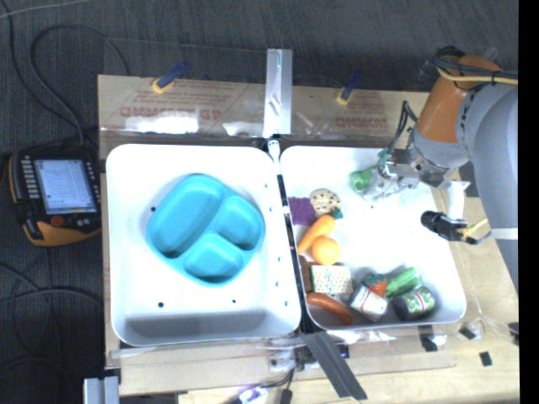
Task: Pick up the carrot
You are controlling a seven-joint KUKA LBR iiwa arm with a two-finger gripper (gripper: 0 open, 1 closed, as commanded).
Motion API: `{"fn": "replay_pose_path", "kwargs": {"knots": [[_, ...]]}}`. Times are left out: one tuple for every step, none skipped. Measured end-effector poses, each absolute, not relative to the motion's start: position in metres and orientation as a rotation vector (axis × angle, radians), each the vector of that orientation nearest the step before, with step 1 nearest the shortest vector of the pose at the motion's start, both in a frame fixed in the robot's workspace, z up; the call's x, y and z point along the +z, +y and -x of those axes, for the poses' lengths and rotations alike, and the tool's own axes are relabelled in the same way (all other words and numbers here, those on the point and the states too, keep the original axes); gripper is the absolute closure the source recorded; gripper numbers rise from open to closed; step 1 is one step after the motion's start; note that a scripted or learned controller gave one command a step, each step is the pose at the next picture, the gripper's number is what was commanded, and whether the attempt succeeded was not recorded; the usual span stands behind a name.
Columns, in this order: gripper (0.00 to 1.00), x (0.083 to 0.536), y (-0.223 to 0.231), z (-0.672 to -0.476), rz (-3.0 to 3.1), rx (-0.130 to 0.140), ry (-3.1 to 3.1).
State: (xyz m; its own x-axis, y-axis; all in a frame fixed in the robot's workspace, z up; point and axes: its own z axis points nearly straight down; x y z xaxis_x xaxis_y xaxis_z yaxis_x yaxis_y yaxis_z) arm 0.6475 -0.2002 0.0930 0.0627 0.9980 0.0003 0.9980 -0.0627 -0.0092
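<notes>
I am hovering the gripper (389,175) near the right white bin's (438,251) far edge, beside a small green object (363,178); I cannot tell its state. The tapered orange carrot (307,231) is lying against the bin's left wall, possibly touching a round orange fruit (325,250), which risks a mistaken grab.

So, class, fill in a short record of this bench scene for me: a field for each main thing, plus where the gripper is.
left bin: white, holds a blue divided tray
right bin: white, holds toy foods
carrot: orange, at the right bin's left side, beside a cookie
gripper, over the right bin's upper right, next to a green item
carrot held: no
</notes>
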Motion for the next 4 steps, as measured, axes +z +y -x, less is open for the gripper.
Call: {"fn": "replay_pose_path", "kwargs": {"knots": [[0.00,0.093,-0.200,-0.647,2.285,0.011,-2.146],[0.00,0.229,-0.204,-0.624,2.265,0.002,-2.181],[0.00,0.193,-0.108,-0.615,2.007,0.002,-2.414],[0.00,0.136,-0.102,-0.543,2.101,0.003,-2.331]]}}
